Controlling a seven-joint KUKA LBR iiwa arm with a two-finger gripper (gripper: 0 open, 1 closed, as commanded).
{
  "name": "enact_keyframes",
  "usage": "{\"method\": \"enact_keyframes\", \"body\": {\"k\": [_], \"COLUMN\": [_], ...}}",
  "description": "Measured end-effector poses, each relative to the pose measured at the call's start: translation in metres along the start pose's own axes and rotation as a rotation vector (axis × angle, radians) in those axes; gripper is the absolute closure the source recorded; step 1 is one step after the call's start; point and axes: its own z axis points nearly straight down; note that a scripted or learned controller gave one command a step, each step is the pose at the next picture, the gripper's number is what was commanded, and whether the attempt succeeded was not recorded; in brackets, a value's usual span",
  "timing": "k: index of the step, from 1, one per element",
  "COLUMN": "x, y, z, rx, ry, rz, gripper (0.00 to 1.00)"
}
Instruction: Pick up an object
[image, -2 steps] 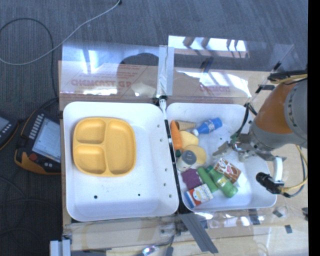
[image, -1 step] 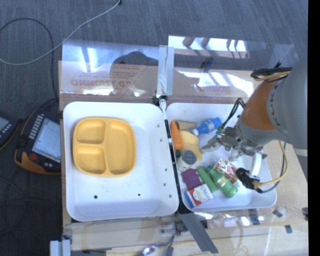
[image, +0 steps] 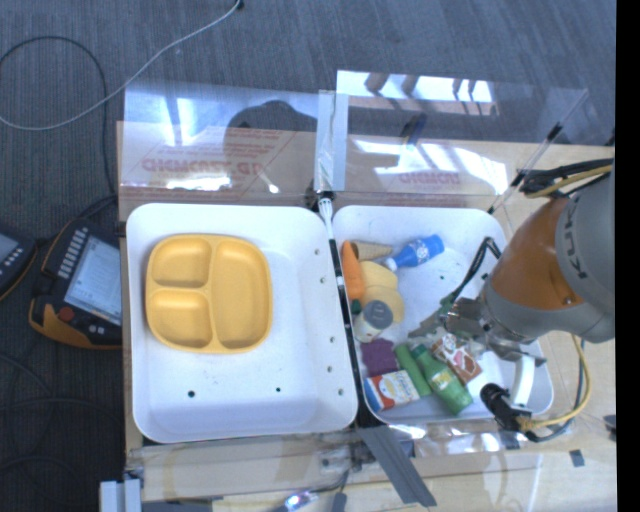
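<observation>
The arm (image: 560, 270) reaches in from the right and hangs over the right bin (image: 462, 222), its gripper (image: 462, 325) low above the clutter near the bin's middle. Whether the gripper is wide, narrow or holding anything cannot be told from this slant; the wrist hides that part.

Just beside the gripper, toward the bin's near edge, lies a small red-and-white packet (image: 458, 358), tilted; its print is too small to read. Touching it on the left are two green bottles (image: 432, 375) lying side by side, long axes running diagonally from upper left to lower right. Left of those, a red-and-white carton (image: 392, 388) lies flat against the near-left corner, with a purple item (image: 377, 353) just above it.

Farther back, a blue-capped bottle (image: 414, 251) lies with its long axis sloping up to the right, cap toward the far right. An orange carrot (image: 352, 273) stands along the left wall, long axis running front to back. Between them sits a yellow round thing (image: 382, 285) with a grey-lidded jar (image: 374, 318) against it.

The left bin (image: 300, 390) holds a yellow divided plate (image: 209, 292). Reversed lettering on the cardboard (image: 200, 160) behind is unreadable.
</observation>
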Motion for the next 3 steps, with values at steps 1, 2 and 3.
{"method": "enact_keyframes", "body": {"k": [1, 2, 3], "x": [0.003, 0.003, 0.006], "y": [0.001, -0.011, -0.01], "z": [-0.009, -0.055, -0.063], "rx": [0.0, 0.011, 0.009], "ry": [0.004, 0.002, 0.004], "rz": [-0.003, 0.086, 0.082], "gripper": [1.0, 1.0, 1.0]}}
